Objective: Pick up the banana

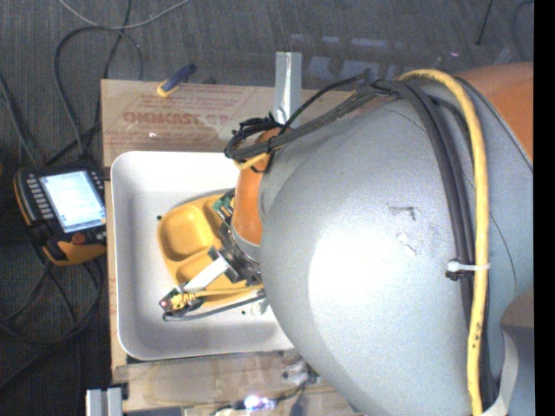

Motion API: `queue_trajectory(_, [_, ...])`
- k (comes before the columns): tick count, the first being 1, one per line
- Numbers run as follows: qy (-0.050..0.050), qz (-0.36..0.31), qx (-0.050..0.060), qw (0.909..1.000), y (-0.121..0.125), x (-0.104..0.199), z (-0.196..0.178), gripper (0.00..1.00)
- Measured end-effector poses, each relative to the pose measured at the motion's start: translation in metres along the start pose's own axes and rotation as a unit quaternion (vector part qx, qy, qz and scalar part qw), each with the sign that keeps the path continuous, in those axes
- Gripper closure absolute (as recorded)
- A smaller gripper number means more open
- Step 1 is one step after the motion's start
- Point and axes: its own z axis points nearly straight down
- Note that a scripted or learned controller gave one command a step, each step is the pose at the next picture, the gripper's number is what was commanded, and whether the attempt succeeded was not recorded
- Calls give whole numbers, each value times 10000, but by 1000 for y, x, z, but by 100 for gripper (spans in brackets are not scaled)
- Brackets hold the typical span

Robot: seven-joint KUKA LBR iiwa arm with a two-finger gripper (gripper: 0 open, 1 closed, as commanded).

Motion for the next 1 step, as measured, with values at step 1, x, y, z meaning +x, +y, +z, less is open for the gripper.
queue_trajectory(1, [-42,-3,-9,10000,0,-2,-7,100])
